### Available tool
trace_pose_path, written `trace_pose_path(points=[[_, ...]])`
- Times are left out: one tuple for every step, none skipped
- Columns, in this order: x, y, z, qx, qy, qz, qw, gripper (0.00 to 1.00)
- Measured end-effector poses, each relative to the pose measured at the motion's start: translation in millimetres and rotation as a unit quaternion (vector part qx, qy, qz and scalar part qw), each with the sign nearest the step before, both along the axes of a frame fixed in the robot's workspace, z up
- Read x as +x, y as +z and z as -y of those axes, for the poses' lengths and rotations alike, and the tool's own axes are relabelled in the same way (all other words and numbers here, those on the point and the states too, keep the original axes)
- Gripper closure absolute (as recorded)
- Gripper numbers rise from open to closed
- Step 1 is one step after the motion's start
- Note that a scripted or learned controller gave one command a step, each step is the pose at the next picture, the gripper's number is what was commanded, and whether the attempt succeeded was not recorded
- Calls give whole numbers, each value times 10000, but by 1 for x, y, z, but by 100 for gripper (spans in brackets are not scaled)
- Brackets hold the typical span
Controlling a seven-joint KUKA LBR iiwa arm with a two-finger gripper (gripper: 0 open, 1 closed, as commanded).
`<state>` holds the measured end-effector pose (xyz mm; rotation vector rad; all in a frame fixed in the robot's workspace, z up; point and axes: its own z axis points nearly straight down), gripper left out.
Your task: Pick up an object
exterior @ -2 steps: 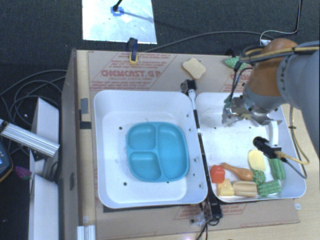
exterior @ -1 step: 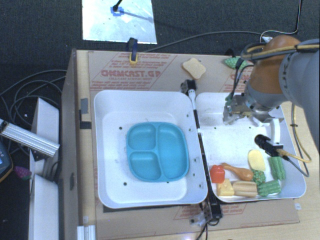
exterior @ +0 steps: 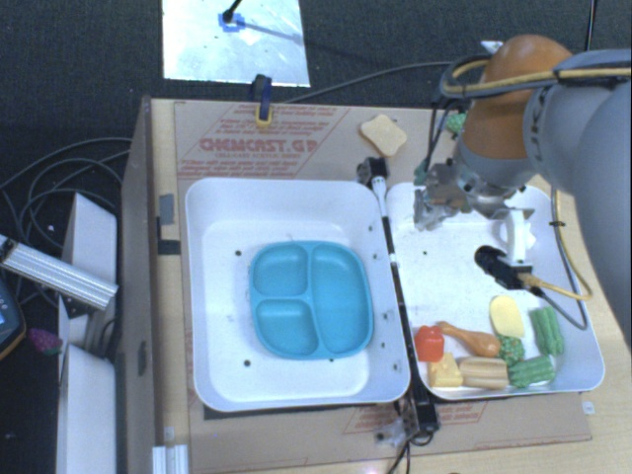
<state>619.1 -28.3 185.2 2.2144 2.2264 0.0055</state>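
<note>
Approach step: grey metal end effector (exterior: pixel 432 208), finger state can't tell, hovers at far end of right shallow white bin (exterior: pixel 583 368), well apart from plastic toy food pile (exterior: pixel 489 349). Next: reach toward pile, descend.

Small toy foods (exterior: pixel 491 346) lie clustered along the right bin's (exterior: pixel 444 265) near edge.

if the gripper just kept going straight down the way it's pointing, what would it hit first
Most likely the bare floor of the right bin near its far left corner. The gripper points down there, and the toy food lies well nearer the camera. Depth is hard to judge.
</note>
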Motion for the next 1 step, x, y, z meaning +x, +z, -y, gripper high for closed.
trace_pose_path(points=[[5,5,-56,3,3,-9,10000,100]])
